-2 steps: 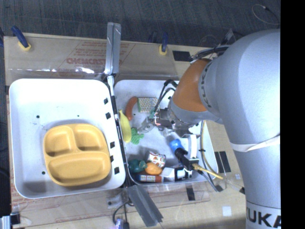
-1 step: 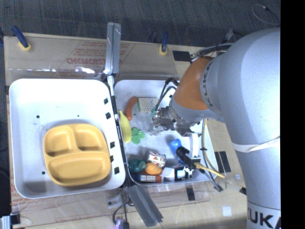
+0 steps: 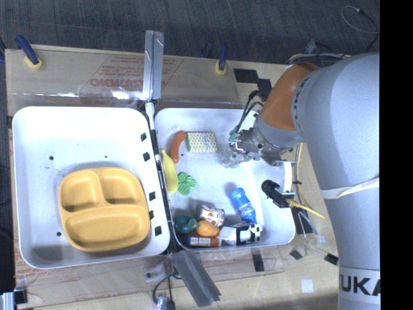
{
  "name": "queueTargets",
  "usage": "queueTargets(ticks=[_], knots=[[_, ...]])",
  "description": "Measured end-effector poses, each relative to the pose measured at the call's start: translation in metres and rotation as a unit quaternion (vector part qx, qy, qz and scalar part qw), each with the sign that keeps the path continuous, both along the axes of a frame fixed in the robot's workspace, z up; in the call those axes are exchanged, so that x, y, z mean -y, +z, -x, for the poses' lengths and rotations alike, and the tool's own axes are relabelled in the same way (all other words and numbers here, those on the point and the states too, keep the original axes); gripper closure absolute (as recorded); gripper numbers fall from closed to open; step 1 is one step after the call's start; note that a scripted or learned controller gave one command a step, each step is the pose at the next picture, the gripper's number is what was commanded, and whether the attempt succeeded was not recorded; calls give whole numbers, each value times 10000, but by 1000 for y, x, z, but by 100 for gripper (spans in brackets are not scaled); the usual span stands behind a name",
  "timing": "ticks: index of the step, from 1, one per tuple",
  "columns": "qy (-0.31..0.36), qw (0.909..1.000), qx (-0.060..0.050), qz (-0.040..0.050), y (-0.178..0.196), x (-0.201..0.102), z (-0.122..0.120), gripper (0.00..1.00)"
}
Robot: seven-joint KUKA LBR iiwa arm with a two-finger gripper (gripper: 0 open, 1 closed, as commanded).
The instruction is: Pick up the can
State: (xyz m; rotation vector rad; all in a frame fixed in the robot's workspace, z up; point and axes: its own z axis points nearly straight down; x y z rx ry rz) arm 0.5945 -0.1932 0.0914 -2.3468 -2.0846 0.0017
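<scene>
can (image 3: 212, 215): we see a small can, white and red print, lying tilted near the right bin (image 3: 277, 237) front wall | gripper (image 3: 235, 155): well apart; grip state we cannot tell

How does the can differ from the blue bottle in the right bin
The can is short, with red and white print; the blue bottle is longer, slimmer and nearly all blue. The can lies packed among toys near the bin's front edge, next to an orange piece; the blue bottle lies more in the open, on bare white floor. Both lie on their sides in the right bin.
</scene>
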Motion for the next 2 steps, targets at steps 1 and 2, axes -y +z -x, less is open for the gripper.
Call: queueTargets(ticks=[1, 2], knots=[[5, 10000, -2, -1, 0, -1, 0, 0], [-1626, 9867, -20, 2, 0, -42, -45, 0]])
